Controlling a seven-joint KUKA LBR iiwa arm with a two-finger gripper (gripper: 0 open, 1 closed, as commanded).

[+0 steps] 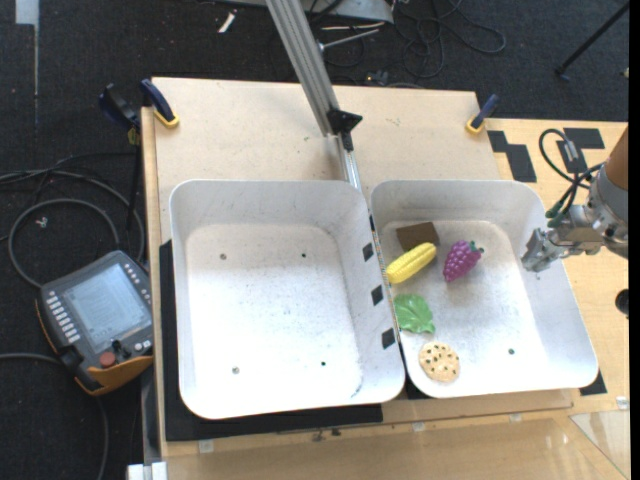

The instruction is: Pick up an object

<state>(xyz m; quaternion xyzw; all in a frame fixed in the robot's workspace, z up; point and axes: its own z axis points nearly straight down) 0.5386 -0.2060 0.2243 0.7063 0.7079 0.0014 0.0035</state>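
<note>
Grey gripper (537,253) sits at the right wall of the right bin (560,298), low over the rim. It's too small and blurred to read, so whether it is open or closed I cannot tell; nothing visibly in it. All candidate objects lie to the gripper's left in the same bin: purple grapes (461,259) are nearest, near but apart from it; yellow corn (411,263) is further left, overlapping the front edge of a brown block (417,235). Green leafy piece (414,314) is left and toward the front edge (close to the divider between the bins), and the round speckled cookie (439,361) is left and further forward still, well apart from the gripper. Left bin (200,268) is farthest left.
</note>
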